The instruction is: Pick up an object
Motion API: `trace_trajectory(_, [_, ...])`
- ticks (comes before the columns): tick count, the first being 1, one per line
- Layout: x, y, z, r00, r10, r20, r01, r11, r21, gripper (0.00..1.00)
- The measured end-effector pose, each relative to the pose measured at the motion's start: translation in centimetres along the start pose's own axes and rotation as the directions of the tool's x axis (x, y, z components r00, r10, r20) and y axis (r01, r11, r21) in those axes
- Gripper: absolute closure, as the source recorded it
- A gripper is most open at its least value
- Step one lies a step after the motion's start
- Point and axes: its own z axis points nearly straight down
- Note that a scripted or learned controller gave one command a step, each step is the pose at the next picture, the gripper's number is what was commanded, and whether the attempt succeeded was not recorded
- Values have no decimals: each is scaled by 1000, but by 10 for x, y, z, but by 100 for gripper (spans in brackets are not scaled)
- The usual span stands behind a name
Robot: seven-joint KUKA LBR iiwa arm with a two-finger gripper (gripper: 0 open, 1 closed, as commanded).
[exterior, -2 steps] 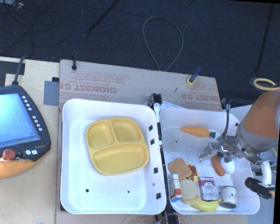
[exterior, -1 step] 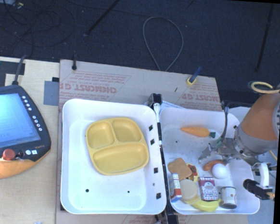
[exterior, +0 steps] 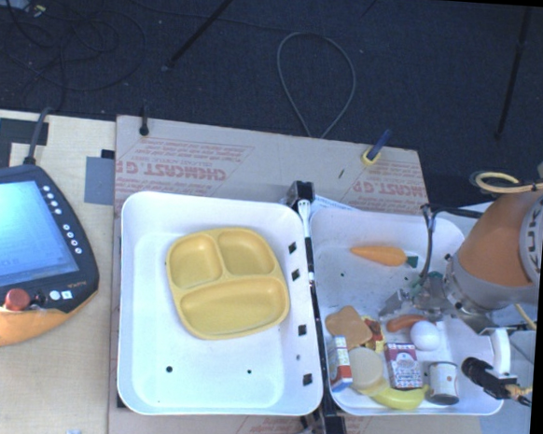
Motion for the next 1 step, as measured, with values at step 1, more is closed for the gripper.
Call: trace_trajectory(1, [83, -4, 0, 1000, -5, -7, 5, 1000, 3, 0])
